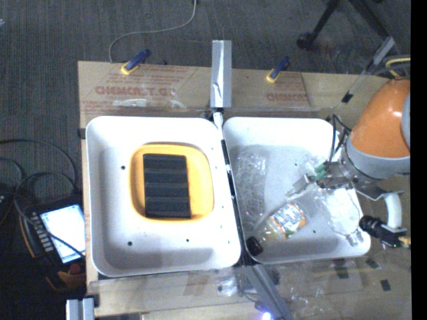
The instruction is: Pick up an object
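Note:
In the right bin (pixel 280 132), a clear plastic bottle (pixel 283 220) with a colourful label lies on its side, its black cap (pixel 254 246) pointing to the bin's near left corner. Crumpled clear plastic (pixel 249 169) lies along the bin's left side. Another clear plastic piece (pixel 339 211) rests at the right wall. My gripper (pixel 319 176) hangs low over the right part of this bin, under the orange band (pixel 380 129), just above and right of the bottle. Glare and clear plastic blur its tip.
The left bin (pixel 107 179) holds a yellow tray-like object (pixel 137 179) with a black ridged block (pixel 167 185) in it. A metal divider (pixel 221 72) stands behind the bins' shared wall. Two blue-and-yellow clamps (pixel 135 61) grip the cardboard at the back.

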